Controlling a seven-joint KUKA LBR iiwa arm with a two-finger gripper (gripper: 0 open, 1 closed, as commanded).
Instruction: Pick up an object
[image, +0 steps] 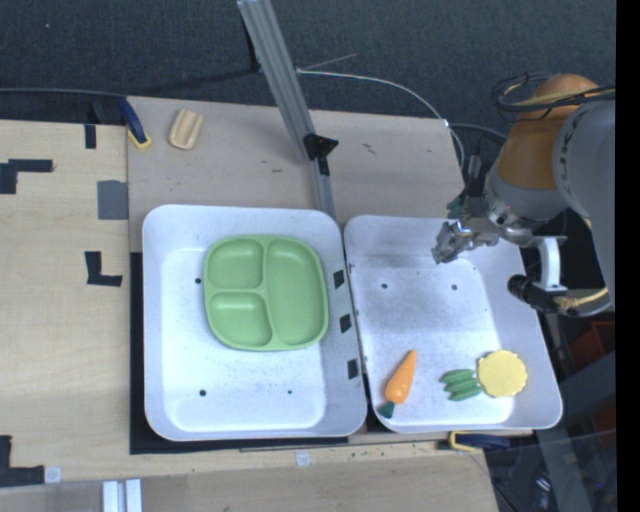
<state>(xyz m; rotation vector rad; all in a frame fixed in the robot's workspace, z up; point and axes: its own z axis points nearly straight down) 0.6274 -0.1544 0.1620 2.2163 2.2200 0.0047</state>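
Note:
An orange toy carrot (401, 376) lies near the front left corner of the right bin (420, 270). A yellow round toy with green leaves (490, 375) rests at the bin's front right. My gripper (450, 243) hangs over the far right part of that bin, well behind both toys, and nothing shows between its fingers. A green divided plate (266, 292) sits in the left bin (170, 330).
A grey metal pole (285, 85) slants from the top down to the gap between the bins. A tan block (185, 128) and a blue-yellow clip (134, 122) lie on the bench behind the left bin. Cables trail near the arm at right.

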